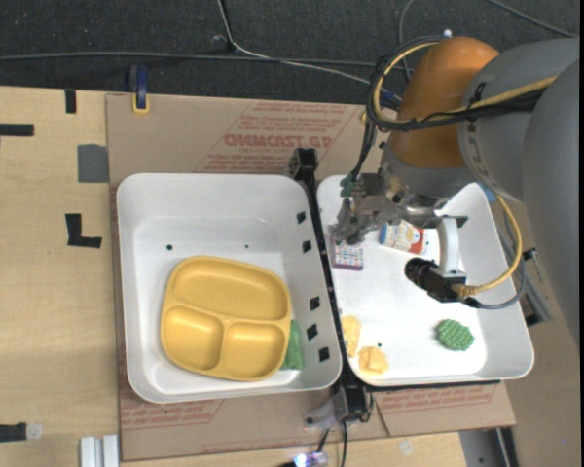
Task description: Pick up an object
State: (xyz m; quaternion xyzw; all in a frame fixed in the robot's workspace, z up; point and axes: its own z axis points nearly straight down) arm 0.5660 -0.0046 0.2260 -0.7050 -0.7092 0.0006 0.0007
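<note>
Camera view from my end: wooden bench (29,290) w/ a cardboard sheet (263,134) under both bins. The grey arm (535,105) comes in from the right, and its orange band (438,86) sits above the far edge of the right bin (399,309). The left bin (214,212) holds a yellow divided tray (224,319) w/ three compartments, lying flat toward the near side of the floor.

The gripper (348,224) hangs over the right bin's far-left area, close to the wall btwn the two bins. From this angle I can't tell whether it's open or closed.

Pickable stuff is all in the right bin. A red-white-blue packet (402,236) lies just right of the gripper, partly tucked under the wrist. A small box (348,257) w/ purple-pink print lies flat on the floor just on the near side of the gripper, beside the dividing wall. I can't say if the two touch. A green knobbly lump (455,335) sits toward the near-right corner, well apart from the gripper. Two yellow bits lie near each other in the near-left corner: a bigger piece (373,359) by the near wall and a thin piece (350,331) against the dividing wall.

Back in the left bin, a green sliver (294,346) is wedged btwn the tray's right edge and the bin wall.
</note>
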